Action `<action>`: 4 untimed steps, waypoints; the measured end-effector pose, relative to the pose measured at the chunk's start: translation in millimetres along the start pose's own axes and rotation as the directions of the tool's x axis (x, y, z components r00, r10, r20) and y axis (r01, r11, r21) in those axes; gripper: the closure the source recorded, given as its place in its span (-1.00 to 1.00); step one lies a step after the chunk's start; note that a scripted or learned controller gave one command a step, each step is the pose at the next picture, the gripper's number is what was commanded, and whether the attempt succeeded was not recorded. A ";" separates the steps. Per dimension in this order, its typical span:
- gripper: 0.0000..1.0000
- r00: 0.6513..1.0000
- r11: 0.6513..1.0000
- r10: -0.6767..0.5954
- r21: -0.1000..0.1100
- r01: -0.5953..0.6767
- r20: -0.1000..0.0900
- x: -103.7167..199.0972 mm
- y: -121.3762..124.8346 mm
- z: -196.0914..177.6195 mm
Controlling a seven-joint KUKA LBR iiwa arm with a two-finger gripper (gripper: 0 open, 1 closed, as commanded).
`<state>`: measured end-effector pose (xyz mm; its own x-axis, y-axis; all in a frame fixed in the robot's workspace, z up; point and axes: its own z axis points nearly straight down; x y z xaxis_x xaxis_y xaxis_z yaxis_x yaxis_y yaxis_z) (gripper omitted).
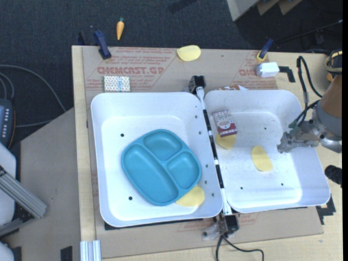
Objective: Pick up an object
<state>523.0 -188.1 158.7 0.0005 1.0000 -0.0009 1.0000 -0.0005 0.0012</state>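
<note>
- Gripper (286, 143) hangs at the right bin's (283, 102) right side; whether it is closed I cannot tell
- Yellow chip (261, 159) lies just left of it, slightly nearer, long axis running near-far

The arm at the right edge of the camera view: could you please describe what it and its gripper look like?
The arm is grey and rounded, with an orange band near the top edge. Black cables loop beside it. Its gripper is a small grey metal piece.
</note>
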 end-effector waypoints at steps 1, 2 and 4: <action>1.00 1.000 1.000 -0.002 -0.001 0.002 0.000 40.1 27.1 14.6; -1.00 1.000 1.000 -0.001 -0.001 0.001 0.000 39.6 27.0 14.5; 1.00 1.000 1.000 0.000 -0.001 0.000 0.000 40.6 15.2 63.8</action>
<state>538.3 -147.6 94.8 0.0008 1.0000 -0.0012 1.0000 -0.0008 0.0017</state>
